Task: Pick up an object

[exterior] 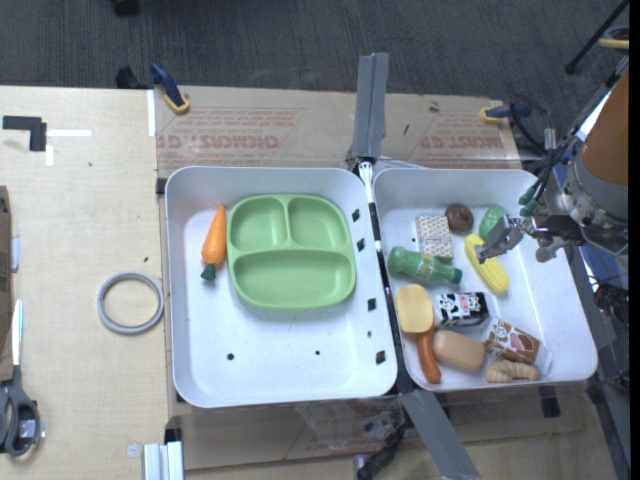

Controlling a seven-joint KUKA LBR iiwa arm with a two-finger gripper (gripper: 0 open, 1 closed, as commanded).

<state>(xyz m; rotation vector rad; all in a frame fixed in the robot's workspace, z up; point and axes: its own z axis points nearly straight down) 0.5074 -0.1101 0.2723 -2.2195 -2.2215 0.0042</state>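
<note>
Gripper (497,246): reaching in from the right over the right bin, its fingers hanging just above the upper end of the corn; whether they are parted or closed I cannot tell, and nothing is showing clearly between them.
Arm (600,183): leaning in over the right bin's far right corner, with cables trailing along it.
Corn (489,266): a yellow cob lying at a slant in the right bin, upper end under the gripper, lower end pointing toward the milk carton.
Green leafy piece (492,221): sitting just above the corn, beside the gripper.
Right bin (560,298): holding a crowd of toy foods, all lying on its floor.
Green bottle (423,264): lying on its side left of the corn.
Cracker (434,233): resting above the bottle, next to a small brown round piece (459,216).
Milk carton (462,308): lying between a yellow chip-like piece (414,308) and the bin's middle.
Front of right bin: a sausage (428,359), a tan bread piece (459,350), a brown packet (514,342) and a ginger-like root (514,371) lying close together.
Left bin (280,358): bearing a green divided plate (292,250), with a carrot (213,240) lying just beside the plate's left edge.
Bench (70,238): carrying a tape ring (131,301) and scissors (18,408) to the left of the bins.
</note>
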